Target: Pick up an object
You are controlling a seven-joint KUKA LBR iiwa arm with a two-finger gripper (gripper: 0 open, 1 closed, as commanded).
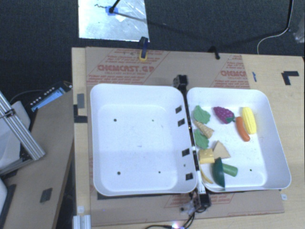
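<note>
The right bin (271,142) holds several toy foods. A purple grape bunch (223,113) lies near its back, beside a yellow corn cob (249,119) and an orange carrot (242,129). Along the bin's left side are a green leafy piece (201,114), a tan cone (204,128), another green piece (201,140), a yellow wedge (206,156), a tan wedge (221,150), a dark green cucumber (218,172) and a light green piece (229,170). A pale banana-like piece (206,176) lies at the front left corner.
The left bin (138,137) sits beside the right one, joined by a black-clipped divider (189,132). Both rest on a cardboard sheet (124,66). A silver sheet (112,13) lies on the floor behind. A metal frame (19,132) stands at left.
</note>
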